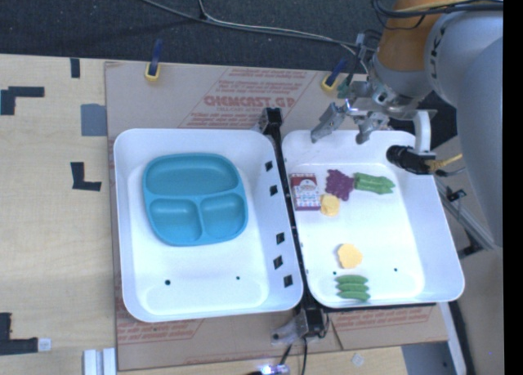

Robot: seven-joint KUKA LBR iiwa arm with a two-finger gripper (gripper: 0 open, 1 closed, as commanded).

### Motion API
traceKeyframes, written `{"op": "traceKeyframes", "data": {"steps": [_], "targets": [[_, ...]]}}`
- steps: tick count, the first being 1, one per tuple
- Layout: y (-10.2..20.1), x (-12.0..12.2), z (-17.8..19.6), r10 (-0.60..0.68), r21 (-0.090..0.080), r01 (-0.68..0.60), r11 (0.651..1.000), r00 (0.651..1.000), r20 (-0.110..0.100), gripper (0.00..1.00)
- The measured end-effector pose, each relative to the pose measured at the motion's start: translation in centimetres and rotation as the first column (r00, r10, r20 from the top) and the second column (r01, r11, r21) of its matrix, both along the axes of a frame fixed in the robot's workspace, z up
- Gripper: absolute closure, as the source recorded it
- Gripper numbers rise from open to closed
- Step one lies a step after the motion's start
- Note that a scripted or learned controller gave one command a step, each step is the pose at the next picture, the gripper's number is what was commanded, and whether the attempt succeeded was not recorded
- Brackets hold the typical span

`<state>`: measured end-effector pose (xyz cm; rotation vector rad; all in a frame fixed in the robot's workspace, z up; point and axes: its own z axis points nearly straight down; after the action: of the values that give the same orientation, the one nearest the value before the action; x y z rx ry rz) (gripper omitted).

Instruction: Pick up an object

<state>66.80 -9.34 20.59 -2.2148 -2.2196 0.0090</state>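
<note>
1. Camera view shows you two white bins side by side on the worktop (65, 226): the left bin (131, 226) holds a blue divided plate (195, 198), and the right bin (425, 234) holds the small objects you could pick.
2. Look along the far half of the right bin for a cluster: a red and white carton (305, 192), a yellow piece (329, 205) touching its right side, a purple grape bunch (339, 184), and a green vegetable (374, 183) just beside the grapes.
3. Nearer you lie a second yellow piece (349, 256) and a green pea pod (353, 287) close to the bin's near wall.
4. The gripper (349, 124) hangs over the far rim of the right bin, jaws spread wide with nothing between them.
5. I judge you are at the approach step, with no object lifted yet.
6. The next move calls for carrying the jaws inward over one item and descending; the isolated yellow piece looks easier than the crowded cluster, where a neighbour could get nudged.
</note>
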Motion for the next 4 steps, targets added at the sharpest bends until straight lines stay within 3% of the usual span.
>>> {"op": "traceKeyframes", "data": {"steps": [2, 3, 4], "targets": [[-0.3, -0.7, -11.4, 0.000, 0.000, 0.000, 1.000, 1.000, 0.000, 0.00], [-0.2, -0.6, -10.3, 0.001, 0.001, -0.001, 1.000, 1.000, 0.000, 1.00], [-0.1, -1.5, -5.1, -0.001, 0.000, 0.001, 1.000, 1.000, 0.008, 1.00]]}}
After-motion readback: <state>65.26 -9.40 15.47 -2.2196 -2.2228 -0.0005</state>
